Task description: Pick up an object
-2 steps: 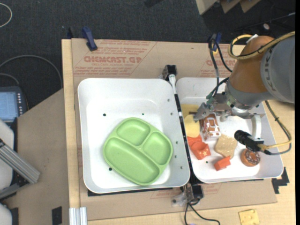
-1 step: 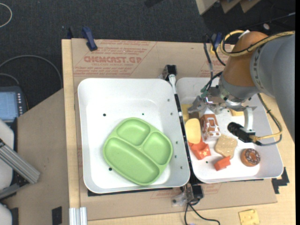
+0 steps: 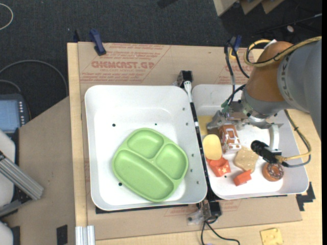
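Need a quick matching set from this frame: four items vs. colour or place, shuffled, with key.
Items:
1. divided plate
2. egg-shaped piece
3. round donut-like piece
4. blue clamp

Descriptions:
A. pale yellow, right bin, near the divider
B. green, left bin
C. bench's far left corner
D. brown, right bin's near right corner

Pairs: 1-B, 2-A, 3-D, 4-C

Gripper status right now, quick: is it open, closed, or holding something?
Gripper: low in the right bin, over the brown-and-white packet; whether it is open, closed or holding anything cannot be told.
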Controlling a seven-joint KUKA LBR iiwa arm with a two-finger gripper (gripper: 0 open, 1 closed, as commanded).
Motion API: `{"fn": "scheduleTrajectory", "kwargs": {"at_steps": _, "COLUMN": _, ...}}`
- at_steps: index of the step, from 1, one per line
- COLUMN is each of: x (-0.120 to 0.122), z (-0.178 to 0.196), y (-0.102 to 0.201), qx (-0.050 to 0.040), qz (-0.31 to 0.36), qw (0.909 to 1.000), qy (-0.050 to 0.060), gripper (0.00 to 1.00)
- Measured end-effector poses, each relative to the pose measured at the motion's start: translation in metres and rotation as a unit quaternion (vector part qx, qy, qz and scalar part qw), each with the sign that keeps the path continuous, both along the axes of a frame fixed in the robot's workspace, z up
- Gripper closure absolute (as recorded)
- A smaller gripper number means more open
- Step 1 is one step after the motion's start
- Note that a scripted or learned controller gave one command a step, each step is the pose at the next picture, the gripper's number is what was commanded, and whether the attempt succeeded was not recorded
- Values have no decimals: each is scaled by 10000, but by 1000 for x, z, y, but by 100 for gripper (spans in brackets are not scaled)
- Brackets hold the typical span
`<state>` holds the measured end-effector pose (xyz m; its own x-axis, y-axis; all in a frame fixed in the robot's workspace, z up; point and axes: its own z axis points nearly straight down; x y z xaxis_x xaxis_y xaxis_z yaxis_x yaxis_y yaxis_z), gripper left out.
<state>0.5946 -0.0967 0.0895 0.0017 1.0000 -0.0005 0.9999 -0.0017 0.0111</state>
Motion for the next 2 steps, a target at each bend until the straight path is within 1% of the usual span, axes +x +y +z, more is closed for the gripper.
{"fn": "scheduleTrajectory", "kwargs": {"at_steps": 1, "x": 1, "z": 11, "y": -1, "qx": -11, "qz": 3, "qw": 10000, "qy": -16, "gripper": 100}}
{"fn": "scheduleTrajectory", "kwargs": {"at_steps": 2, "x": -29, "z": 101, "y": 61, "qx": 15, "qz": 42, "qw": 10000, "qy": 14, "gripper": 100}}
